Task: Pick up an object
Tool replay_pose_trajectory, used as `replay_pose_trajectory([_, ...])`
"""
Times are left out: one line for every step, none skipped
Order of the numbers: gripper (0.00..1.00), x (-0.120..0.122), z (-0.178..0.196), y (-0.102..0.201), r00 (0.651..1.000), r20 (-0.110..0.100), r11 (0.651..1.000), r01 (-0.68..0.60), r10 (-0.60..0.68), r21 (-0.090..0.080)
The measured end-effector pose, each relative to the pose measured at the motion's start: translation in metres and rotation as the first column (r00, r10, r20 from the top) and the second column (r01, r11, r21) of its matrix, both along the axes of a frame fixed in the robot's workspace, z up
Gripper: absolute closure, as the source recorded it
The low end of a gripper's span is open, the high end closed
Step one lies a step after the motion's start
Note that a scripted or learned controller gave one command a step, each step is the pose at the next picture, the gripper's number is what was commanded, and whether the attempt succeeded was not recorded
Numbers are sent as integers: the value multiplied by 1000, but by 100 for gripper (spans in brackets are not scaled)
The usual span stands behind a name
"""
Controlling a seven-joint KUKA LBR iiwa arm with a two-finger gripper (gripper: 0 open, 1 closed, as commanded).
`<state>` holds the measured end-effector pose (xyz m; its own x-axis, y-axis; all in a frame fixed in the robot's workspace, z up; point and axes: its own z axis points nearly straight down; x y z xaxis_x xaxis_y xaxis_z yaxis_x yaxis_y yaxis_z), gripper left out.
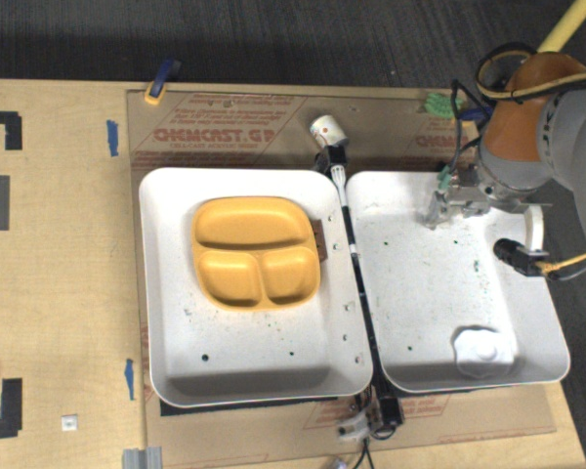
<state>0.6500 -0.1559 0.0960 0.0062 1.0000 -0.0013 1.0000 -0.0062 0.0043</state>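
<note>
Your gripper [447, 201] hangs over the right bin's [410, 291] far right corner; whether its jaws are parted or closed you cannot tell, and nothing shows between them. The yellow tray [257, 252] lies upside down in the left bin [166, 262], toward its far edge, likely left there as a pick target, while a small white object [481, 346] sits in the right bin's near right corner.

The arm [552, 135] reaches in from the right, orange band [523, 115] above the wrist. Its gripper [447, 201] points down and leftward, low over the upper right area.
</note>
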Motion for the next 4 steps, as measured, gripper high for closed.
replay_pose_trajectory([0,0,0,0,1000,-1,1000,0,0,0])
replay_pose_trajectory([0,-85,-11,49,995,-3,995,98,-98,2])
replay_pose_trajectory([0,-68,-11,-2,945,-3,945,328,-328,1])
replay_pose_trajectory([0,-46,-11,-5,996,-2,996,94,-94,0])
